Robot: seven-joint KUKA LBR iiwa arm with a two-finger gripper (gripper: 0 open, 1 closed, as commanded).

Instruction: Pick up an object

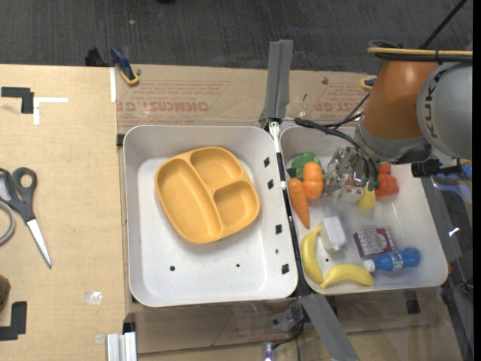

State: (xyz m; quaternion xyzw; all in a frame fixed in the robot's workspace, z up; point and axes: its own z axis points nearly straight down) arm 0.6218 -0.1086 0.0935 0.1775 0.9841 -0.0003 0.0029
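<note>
The gripper (348, 177) hangs low in the right bin (421, 273), below the arm's orange band. It sits among toy food: an orange piece (313, 179) and a green piece (303, 162) to its left, a red piece (386, 183) and a small yellow piece (367, 196) to its right. An orange carrot (299, 203) lies along the bin's left wall. A white item (333, 234), a purple packet (373, 241), a blue bottle (394, 260) and a yellow banana (327, 265) lie nearer the front. I see nothing clearly held.
The left bin (143, 224) holds a yellow three-compartment plate (207, 194). A grey divider bar (279, 81) runs between the bins. Scissors (26, 209) lie on the wooden bench at far left. Black cables trail from the arm over the right bin's back.
</note>
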